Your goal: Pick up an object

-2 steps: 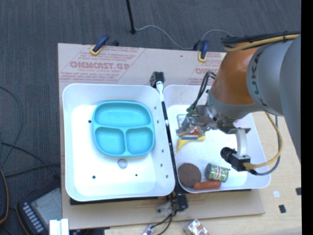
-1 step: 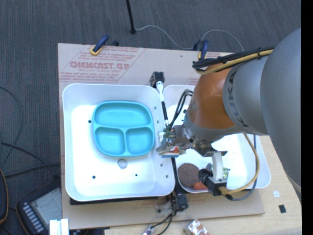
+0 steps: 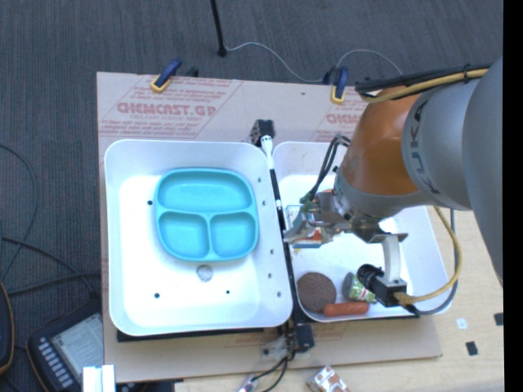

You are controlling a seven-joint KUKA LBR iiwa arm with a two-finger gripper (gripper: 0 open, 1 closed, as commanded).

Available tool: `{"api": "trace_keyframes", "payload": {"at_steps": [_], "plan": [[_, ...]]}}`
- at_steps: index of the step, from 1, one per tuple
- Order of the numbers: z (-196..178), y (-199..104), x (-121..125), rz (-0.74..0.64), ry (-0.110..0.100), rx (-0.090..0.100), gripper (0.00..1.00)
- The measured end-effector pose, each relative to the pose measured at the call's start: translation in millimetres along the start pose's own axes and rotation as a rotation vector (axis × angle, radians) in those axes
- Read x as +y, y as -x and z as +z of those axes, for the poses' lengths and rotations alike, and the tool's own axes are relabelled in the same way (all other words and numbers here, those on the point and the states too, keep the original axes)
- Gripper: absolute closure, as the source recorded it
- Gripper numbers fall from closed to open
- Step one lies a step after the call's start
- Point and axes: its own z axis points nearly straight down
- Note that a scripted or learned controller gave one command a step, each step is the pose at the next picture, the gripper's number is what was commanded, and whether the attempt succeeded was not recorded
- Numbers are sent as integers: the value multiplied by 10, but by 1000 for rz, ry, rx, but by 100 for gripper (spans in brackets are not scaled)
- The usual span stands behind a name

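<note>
In the right bin [image 3: 425, 219], tool [image 3: 306, 231], grip unreadable, above and left of brown disc [image 3: 315, 287].

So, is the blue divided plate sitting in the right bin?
No, the blue plate lies in the left bin, while the arm reaches into the right bin.

Blue divided plate [image 3: 205, 214] lies in left bin [image 3: 114, 219] (white).

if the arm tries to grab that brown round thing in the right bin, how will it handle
The brown round thing looks like a flat disc lying low on the right bin floor, so fingers may struggle to get under it. It seems rigid and probably light. Lying flat, it is unlikely to roll, though it could slide toward the orange sausage-shaped piece.
</note>
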Motion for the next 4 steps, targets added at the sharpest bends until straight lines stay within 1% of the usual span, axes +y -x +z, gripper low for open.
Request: {"api": "trace_keyframes", "payload": {"at_steps": [4], "plan": [[-377, -2, 13, -2, -3, -1, 100]]}}
